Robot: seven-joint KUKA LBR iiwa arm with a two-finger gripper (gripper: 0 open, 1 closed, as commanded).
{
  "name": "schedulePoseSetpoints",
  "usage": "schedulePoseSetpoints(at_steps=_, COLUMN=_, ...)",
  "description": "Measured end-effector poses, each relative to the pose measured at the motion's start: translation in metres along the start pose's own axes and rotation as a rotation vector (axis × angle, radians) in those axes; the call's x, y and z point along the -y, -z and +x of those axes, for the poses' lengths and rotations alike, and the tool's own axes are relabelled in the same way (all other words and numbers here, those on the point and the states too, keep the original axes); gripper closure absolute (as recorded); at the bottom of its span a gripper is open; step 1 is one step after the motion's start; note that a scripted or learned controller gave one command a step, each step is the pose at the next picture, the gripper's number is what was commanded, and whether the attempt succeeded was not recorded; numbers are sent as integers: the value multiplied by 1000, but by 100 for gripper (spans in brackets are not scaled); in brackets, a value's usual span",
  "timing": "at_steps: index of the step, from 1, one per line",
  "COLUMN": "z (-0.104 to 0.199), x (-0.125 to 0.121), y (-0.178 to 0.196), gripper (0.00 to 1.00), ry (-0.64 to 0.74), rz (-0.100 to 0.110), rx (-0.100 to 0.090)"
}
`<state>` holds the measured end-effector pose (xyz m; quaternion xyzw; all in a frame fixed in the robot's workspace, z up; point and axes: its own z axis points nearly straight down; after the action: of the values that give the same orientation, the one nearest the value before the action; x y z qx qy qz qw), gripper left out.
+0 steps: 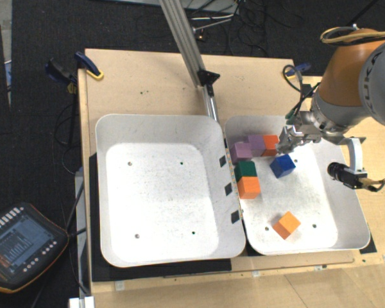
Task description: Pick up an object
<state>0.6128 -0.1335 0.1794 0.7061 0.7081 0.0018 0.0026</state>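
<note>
In the right bin [346, 230], a blue cube [283, 165] sits tilted just below the pincer [289, 142]. Pincer tips are right at the cube's upper edge, touching or nearly so; can't tell how far open it is, or whether anything is between the fingers. Block count in that bin: one blue, two purple [244, 149] stacked close together, one green [246, 169], and three orange: one [270, 144] beside the purple pair, one [249, 187] directly under the green, one [286, 224] apart near the front. Left bin [115, 133] sits alongside on the worktop [147, 82]. Black handheld pendant [19, 246] lies off the worktop's left front corner.
</note>
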Motion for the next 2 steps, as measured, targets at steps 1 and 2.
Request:
schedulePoseSetpoints(at_steps=1, z=7, x=3, y=59, gripper=100, ry=1, rz=-1, rx=0)
schedulePoseSetpoints(at_steps=2, z=8, x=2, y=88, gripper=100, ry=0, rz=1, rx=0)
